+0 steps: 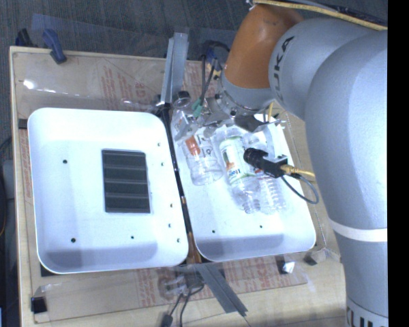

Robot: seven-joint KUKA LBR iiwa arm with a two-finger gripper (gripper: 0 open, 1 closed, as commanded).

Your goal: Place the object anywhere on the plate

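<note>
While I watch from above, I see the arm (313,80) reaching into the far part of the right bin (259,240). Its jaws are hidden among clear plastic bottles (235,162) there, so I cannot tell if they are open or hold something. In the left bin (54,148) lies a dark ribbed plate (126,181), well apart from the bottles.

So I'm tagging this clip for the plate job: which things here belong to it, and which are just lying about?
Belongs to the job:
- dark ribbed plate in the left bin
- clear plastic bottles in the right bin
- gripper, down among the bottles

Just lying about:
- blue clamp at the bench's far left corner
- cables over the right bin
</note>
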